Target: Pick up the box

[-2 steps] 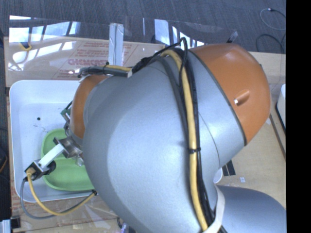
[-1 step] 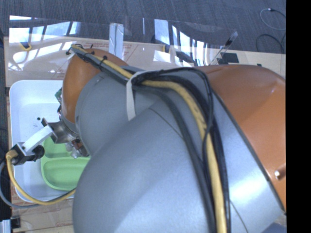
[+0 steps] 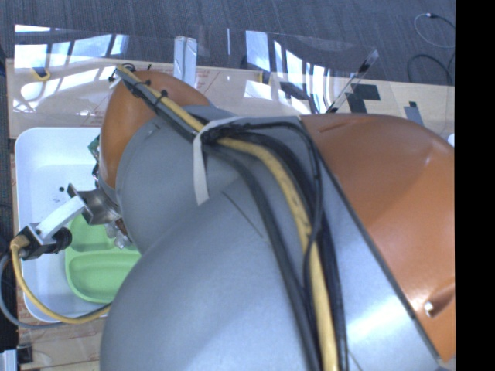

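Most of the frame is being covered by the grey-and-orange arm [image 3: 255, 230]. The white bin [image 3: 35, 161] is being seen at left, with a green object [image 3: 97, 273] lying inside. Gripper state and box location cannot be told.

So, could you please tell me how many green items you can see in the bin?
1: a green dish-like item lies near the front of the left white bin. The arm covers much of the bench, so others may be hidden.

No words, numbers, brand marks or signs can be read anywhere here. The grey and orange arm [image 3: 294, 238] carries no legible label, and the white bin [image 3: 35, 168] shows no print either.
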### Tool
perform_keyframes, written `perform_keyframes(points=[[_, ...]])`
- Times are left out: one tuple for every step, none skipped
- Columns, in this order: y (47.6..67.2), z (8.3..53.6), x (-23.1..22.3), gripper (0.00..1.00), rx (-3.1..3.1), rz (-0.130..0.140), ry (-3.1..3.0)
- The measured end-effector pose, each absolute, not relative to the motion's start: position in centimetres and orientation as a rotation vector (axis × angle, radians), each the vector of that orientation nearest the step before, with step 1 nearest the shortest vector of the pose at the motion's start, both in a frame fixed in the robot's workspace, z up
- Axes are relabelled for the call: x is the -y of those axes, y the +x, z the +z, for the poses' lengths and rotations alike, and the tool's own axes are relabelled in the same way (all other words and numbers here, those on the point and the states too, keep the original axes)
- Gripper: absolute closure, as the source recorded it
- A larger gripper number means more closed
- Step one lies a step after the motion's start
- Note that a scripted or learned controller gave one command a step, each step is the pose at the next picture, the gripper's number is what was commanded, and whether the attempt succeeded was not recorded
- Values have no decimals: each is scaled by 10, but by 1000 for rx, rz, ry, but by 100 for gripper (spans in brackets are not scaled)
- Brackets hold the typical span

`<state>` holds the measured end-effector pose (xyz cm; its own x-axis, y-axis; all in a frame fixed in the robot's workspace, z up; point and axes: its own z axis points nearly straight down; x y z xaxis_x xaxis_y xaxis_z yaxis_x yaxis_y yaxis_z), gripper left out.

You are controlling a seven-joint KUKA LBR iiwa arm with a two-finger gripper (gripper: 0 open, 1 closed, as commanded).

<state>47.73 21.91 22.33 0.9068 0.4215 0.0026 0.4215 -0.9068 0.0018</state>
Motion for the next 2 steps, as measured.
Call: perform_keyframes(points=[[494, 175, -218, 100, -542, -9, 3093], [480, 105, -125, 100, -699, 12, 3071]])
